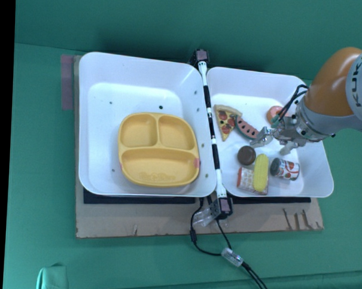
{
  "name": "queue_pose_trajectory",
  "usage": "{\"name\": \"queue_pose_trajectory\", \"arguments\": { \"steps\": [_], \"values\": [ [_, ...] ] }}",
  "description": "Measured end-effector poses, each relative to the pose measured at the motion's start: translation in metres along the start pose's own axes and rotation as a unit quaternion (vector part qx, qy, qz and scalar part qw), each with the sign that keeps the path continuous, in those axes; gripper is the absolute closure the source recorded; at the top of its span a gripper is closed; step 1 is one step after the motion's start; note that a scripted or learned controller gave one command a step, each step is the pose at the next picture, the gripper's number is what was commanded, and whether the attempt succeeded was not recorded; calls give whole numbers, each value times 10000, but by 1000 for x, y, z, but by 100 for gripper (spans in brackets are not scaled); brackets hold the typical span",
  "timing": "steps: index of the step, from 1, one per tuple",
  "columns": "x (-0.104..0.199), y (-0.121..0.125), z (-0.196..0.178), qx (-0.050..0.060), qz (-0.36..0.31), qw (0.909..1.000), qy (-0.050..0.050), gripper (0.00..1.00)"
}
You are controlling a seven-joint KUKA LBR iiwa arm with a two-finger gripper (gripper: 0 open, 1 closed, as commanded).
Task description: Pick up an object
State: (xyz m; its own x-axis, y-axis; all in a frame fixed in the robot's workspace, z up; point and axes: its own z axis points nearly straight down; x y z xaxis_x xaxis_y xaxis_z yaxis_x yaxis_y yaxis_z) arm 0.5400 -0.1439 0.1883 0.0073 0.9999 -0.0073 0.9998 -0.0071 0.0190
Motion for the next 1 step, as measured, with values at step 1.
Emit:
{"name": "queue_pose_trajectory", "arguments": {
  "steps": [1],
  "values": [
    [38,109,3,3,-23,10000,6,0]
  ]
}}
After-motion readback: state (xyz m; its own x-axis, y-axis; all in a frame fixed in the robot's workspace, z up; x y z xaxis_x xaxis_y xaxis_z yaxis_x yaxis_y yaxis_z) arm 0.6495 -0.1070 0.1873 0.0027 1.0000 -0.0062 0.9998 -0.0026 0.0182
